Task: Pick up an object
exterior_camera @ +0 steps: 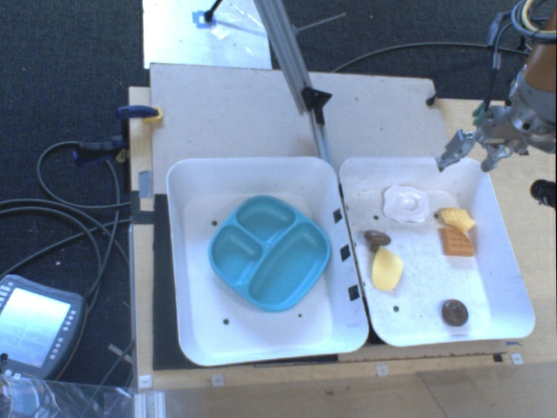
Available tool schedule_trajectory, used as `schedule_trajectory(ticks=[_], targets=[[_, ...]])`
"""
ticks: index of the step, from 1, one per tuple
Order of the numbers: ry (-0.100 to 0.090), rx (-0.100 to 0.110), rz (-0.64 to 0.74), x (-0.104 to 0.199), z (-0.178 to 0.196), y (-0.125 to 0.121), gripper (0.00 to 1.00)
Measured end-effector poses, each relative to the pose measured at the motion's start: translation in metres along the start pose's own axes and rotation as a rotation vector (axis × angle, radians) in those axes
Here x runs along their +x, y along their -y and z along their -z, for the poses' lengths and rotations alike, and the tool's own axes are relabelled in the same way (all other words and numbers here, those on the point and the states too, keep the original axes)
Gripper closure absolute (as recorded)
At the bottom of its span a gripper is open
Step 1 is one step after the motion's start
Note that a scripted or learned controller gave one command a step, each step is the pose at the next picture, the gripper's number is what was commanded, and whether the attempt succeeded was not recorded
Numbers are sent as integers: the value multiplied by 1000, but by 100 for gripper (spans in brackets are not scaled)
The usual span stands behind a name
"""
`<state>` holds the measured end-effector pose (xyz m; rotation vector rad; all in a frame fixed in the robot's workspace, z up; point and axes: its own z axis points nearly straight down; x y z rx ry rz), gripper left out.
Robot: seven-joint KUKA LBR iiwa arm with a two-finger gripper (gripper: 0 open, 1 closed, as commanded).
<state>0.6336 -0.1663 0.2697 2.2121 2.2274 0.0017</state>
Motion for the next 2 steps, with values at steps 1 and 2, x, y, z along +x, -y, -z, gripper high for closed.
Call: schedule_trajectory(ticks=[1, 2], targets=[[0, 0, 1, 0, 0, 0, 0], [0, 4, -2, 1, -41, -1, 0]])
